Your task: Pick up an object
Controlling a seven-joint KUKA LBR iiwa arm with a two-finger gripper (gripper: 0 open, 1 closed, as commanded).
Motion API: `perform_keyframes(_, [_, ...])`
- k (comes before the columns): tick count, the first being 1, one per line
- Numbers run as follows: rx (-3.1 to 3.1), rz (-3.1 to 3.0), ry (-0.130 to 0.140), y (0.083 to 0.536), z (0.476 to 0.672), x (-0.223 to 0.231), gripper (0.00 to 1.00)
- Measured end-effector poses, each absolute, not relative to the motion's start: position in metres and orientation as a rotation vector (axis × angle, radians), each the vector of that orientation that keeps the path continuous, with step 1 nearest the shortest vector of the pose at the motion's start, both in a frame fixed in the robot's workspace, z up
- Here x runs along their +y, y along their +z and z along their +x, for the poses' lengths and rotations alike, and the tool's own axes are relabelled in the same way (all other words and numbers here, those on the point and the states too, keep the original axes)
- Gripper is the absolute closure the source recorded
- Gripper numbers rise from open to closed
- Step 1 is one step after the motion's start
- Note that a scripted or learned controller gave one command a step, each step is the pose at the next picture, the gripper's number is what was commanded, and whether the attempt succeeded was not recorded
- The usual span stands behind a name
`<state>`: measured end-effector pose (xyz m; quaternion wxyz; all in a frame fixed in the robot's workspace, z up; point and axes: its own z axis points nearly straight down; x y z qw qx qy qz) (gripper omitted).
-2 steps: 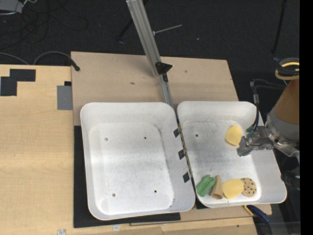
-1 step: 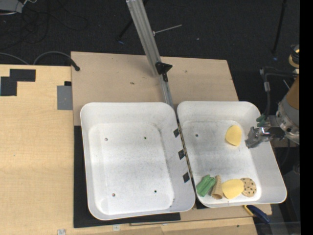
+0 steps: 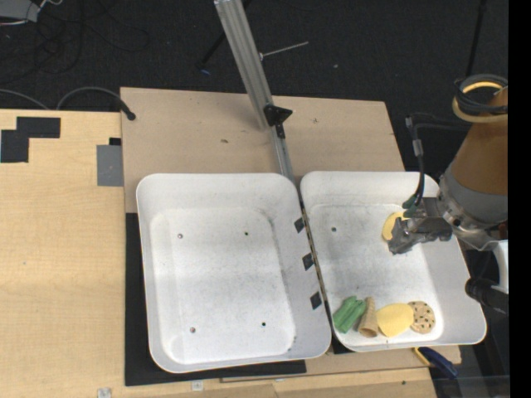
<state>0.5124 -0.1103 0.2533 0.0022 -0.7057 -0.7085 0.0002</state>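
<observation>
A pale wooden tabletop (image 3: 58, 247) is seen at the left, and a brown board (image 3: 207, 131) is laid behind the bins. Two shallow white bins are set side by side, touching along their inner rims, on a black mat (image 3: 133, 305). The left bin (image 3: 158, 197) is placed on the mat's left part, the right bin (image 3: 465, 326) on its right part. A grey metal rail (image 3: 249, 65) is laid at a slant across the board, toward the seam between the bins.
</observation>
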Motion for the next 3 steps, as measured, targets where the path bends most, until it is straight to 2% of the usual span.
perform_keyframes(1, [-2.224, -2.214, 0.0, 0.255, 0.527, -0.063, 1.0])
perform_keyframes(3, [-2.221, -2.213, 0.005, 0.223, 0.542, 0.041, 1.0])
